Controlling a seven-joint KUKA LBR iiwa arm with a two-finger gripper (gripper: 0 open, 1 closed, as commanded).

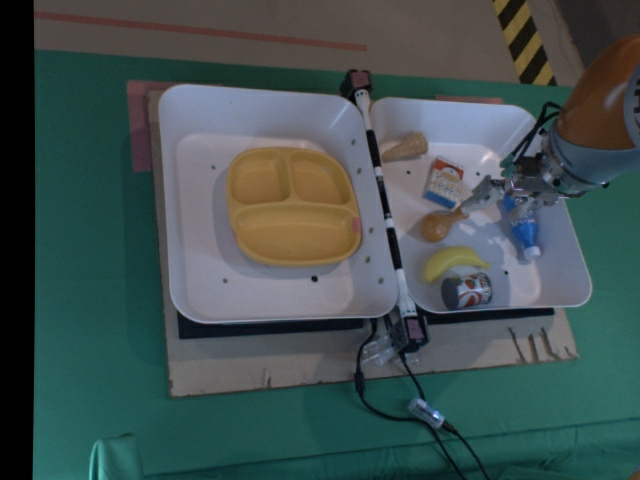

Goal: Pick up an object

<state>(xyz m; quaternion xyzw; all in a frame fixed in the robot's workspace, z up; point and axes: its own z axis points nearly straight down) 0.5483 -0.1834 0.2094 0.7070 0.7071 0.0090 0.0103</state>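
Observation:
My gripper (pixel 516 192) hangs over the right side of the right bin (pixel 480 118). Just below it in the view lies a blue and white bottle (pixel 523 231), its upper end hidden under the gripper. Whether the two touch cannot be told. To the gripper's left lie a brown drumstick (pixel 441 224) and a small white and orange box (pixel 444 181). A tan cone-shaped piece (pixel 403 148) rests near the bin's far left. A yellow banana (pixel 455 261) and a dark can (pixel 467 290) on its side lie at the near edge.
The left bin (pixel 200 278) holds a yellow divided plate (pixel 292 206). A black and white bar (pixel 382 193) runs between the bins. Cables (pixel 420 408) trail over the green cloth in front. The arm's orange band (pixel 605 98) is at the right.

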